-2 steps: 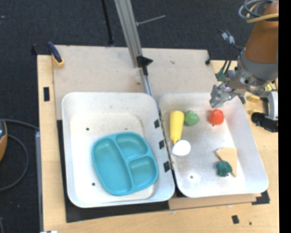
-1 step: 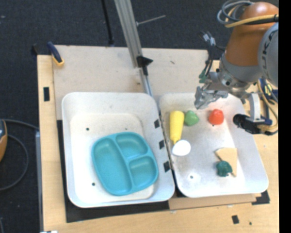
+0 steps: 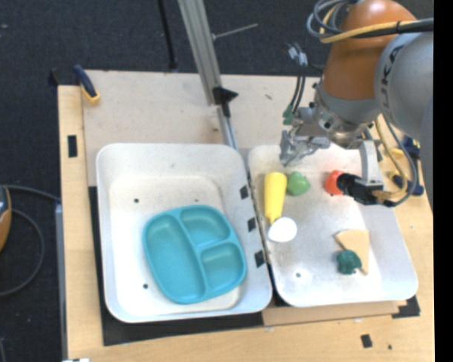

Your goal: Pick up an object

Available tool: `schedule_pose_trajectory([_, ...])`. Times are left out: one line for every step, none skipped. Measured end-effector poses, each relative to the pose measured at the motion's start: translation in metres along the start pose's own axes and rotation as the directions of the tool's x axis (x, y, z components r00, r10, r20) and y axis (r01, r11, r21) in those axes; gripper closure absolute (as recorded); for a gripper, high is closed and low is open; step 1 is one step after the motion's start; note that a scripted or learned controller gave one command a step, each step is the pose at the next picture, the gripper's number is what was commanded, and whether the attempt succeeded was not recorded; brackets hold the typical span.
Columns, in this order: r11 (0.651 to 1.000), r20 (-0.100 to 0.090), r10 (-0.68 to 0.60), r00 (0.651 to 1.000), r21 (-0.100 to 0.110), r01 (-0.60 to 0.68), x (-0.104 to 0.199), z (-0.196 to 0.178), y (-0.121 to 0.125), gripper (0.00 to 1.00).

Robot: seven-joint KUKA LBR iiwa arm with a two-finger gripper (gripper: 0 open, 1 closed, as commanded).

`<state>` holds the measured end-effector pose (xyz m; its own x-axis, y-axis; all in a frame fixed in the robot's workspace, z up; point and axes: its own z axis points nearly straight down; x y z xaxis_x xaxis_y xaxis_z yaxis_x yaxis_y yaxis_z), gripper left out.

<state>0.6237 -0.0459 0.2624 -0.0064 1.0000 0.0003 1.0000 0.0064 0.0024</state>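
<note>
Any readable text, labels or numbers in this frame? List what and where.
None readable.
Post: a black-and-white checker marker at its top, a pattern only, no characters.
Blue tray, both bins, toys and arm: no lettering visible.

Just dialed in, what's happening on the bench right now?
The arm reaches in over the right bin, its gripper low at the far left corner with nothing visibly held. Just in front of it lie a yellow piece, a green piece and a white ball. The left bin holds a blue divided plate. No pick yet.
</note>
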Motion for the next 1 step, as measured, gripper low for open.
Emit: schedule_pose_trajectory([1.000,0.000,-0.001,1.000,0.000,0.001,0.0518,-0.0021,0.0015,1.00])
